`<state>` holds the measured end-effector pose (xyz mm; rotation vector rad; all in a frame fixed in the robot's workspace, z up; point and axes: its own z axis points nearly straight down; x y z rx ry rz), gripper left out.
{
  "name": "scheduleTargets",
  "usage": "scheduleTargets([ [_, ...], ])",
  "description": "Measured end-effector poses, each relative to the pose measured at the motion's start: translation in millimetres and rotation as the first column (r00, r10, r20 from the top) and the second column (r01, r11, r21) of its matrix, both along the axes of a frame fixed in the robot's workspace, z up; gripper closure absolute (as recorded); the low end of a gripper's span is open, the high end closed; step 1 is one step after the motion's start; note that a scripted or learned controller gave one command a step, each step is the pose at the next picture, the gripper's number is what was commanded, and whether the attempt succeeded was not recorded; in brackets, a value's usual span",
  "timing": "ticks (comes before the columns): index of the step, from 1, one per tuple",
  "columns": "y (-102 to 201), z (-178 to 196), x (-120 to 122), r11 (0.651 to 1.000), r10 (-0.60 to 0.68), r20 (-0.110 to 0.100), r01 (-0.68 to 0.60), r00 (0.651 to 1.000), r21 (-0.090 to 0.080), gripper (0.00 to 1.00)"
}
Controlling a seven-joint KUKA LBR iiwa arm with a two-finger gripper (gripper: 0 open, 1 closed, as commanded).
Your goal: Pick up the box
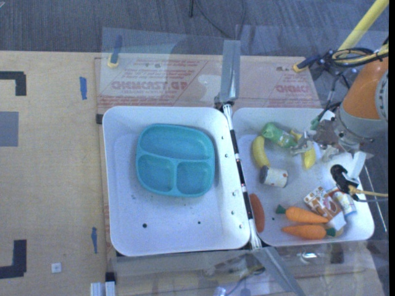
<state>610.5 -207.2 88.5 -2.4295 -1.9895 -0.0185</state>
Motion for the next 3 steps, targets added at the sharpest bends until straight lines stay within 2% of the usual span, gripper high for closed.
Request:
scheduleTargets([
  [1,99,0,-73,0.988,0.152,0.001,-0.152,0.988,-0.010,0.00],
  [2,92,0,-105,0.973,0.231,0.004,-0.231,0.973,-0.013,0.00],
  [3,104,51,-79,0.999,-0.031,-0.009,0.031,0.999,-0.009,0.00],
])
